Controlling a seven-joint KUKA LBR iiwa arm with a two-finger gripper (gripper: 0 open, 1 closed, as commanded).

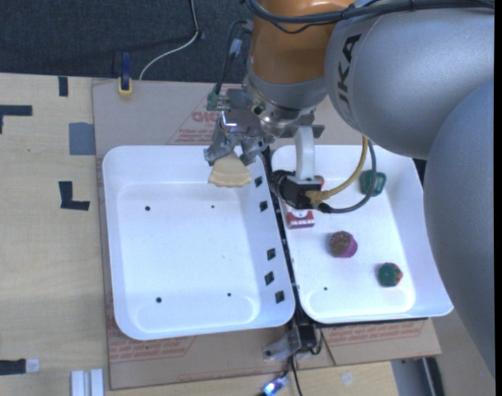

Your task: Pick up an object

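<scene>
Pale wood bench [36, 246] with bits of black tape [66, 195] stuck on it, brown cardboard sheet [152, 106] laid on top, a blue-and-yellow clamp [124, 81] at its corner, dark textured backdrop [69, 15] behind.

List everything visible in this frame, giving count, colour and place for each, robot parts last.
shallow white plastic bins: two, white, side by side on the cardboard sheet
flat brown cardboard sheet: one, brown, under both bins
flat tan wafer-like piece: one, tan, far end of the left bin, right under the claw; grip unclear
round maroon ball: one, maroon, middle of the right bin
round green ball: one, green with a red patch, right bin, near right corner
small teal lump: one, teal, right bin's far side
yellow and blue clamp: one, bench's far edge
black tape marks: several, black, bench left of the bins
grey arm with orange band: one, reaching from the right
claw: one, metal, over the left bin's far end
</scene>
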